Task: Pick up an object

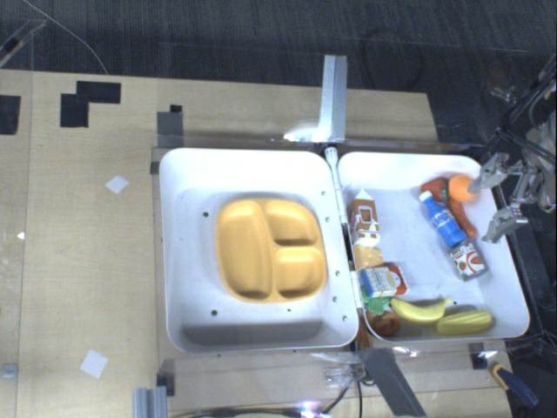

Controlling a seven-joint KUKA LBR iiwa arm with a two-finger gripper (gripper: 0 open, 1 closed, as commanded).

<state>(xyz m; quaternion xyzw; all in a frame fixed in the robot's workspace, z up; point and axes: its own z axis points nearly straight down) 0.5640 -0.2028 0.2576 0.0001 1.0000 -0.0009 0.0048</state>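
The right bin [513, 307] holds several objects. A blue bottle [444, 220] lies at a slant beside an orange ball [459, 188], with a red-and-white can [470, 262] just below it. A banana [419, 309] and a yellow-green fruit [464, 322] lie along the front wall. A brown packet [364, 220] and a blue-and-white packet [383, 279] lie by the left wall. My gripper [493, 200] hangs over the bin's right edge, just right of the orange ball and the bottle. It is open, with nothing between its fingers.
In the left bin [183, 233] lies a yellow divided tray [270, 249]. A metal post [334, 98] stands behind the seam between the bins. Wooden bench top spreads out to the left, and cables hang at the far right.
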